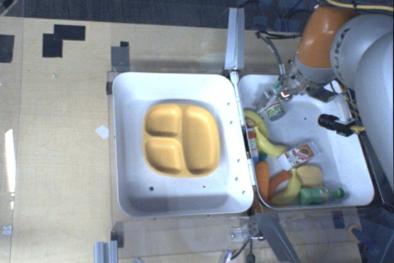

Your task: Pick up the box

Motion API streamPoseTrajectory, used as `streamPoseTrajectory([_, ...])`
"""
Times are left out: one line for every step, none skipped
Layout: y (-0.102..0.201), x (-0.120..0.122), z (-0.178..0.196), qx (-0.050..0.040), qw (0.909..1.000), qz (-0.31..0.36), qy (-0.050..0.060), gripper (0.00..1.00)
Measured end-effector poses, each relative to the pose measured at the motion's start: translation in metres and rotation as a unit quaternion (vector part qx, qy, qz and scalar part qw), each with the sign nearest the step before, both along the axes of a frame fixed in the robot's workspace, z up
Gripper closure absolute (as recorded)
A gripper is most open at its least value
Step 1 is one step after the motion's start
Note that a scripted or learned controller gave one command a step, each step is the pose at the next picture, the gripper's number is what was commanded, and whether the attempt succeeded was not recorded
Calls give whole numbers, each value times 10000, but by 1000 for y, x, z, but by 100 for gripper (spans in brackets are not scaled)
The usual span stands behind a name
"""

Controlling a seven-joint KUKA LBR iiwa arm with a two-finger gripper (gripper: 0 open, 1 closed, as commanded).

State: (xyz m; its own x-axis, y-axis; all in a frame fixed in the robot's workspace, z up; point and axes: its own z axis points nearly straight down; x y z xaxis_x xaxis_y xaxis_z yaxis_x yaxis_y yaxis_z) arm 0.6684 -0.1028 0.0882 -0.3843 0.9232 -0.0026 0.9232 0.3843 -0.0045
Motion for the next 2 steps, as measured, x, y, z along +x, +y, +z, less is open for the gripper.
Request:
streamPoseTrajectory([75, 3, 100, 21, 9984, 565, -69, 0])
streamPoseTrajectory([-1, -42, 1, 9, 10000, 58, -76, 0])
